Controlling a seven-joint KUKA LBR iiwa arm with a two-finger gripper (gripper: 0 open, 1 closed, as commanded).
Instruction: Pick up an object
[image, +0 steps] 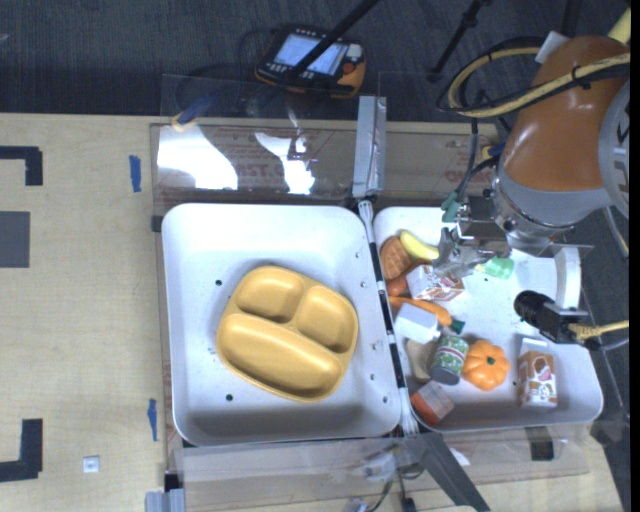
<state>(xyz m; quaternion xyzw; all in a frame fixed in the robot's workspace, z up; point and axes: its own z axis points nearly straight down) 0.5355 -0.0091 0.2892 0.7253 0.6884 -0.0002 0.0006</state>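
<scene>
My gripper (453, 262) reaches into the right bin (580, 400) from the upper right, low over its far left part. Its tip is right above a white and red packet (436, 288). Just left of it lie a yellow banana (417, 246) and a brown roll (395, 260). An orange carrot-like piece (425, 310) lies in front of the packet. Nearer the front stand a small green-capped bottle (451, 358), an orange tangerine (486, 366) and a red and white carton (537, 377). A small red piece (432, 402) sits at the front left corner.
The left bin (190, 250) holds a yellow divided plate (288, 330). A metal divider (385, 300) runs between the two bins. Behind the bins stands a clear panel (250, 160), with a handheld controller (310, 62) beyond it.
</scene>
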